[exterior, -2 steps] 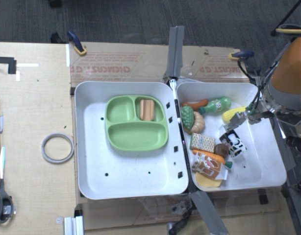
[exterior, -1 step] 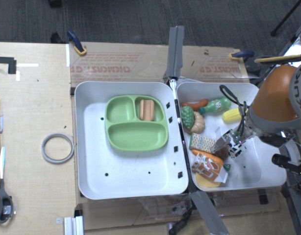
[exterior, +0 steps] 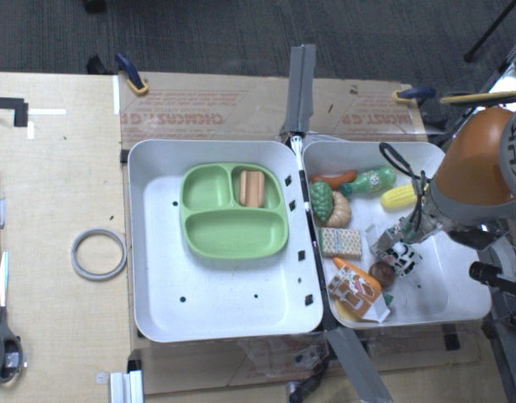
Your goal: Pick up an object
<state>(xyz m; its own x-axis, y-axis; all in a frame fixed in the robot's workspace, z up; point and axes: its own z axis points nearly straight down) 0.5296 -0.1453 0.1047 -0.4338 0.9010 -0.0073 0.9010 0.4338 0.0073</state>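
Observation:
My gripper (exterior: 398, 254) hangs low in the right bin (exterior: 447, 300), reaching in from the right beneath the orange wrist band. It sits just above and to the right of a small brown round object (exterior: 381, 273). An orange and white carton (exterior: 355, 289) lies at the bin's front left, and a patterned cracker block (exterior: 340, 242) lies to the gripper's left. Farther back are a yellow corn cob (exterior: 398, 196), a green bottle (exterior: 372, 179), a carrot (exterior: 335, 177), a green knobbly fruit (exterior: 322, 198) and a tan ball (exterior: 339, 213).
The left bin (exterior: 216, 305) holds a green divided plate (exterior: 233, 229) with a sausage (exterior: 252, 188) in its back right section. On the bench to the left lie a grey ring (exterior: 98, 253) and scissors (exterior: 4, 347). A grey divider (exterior: 301, 91) stands behind the bins.

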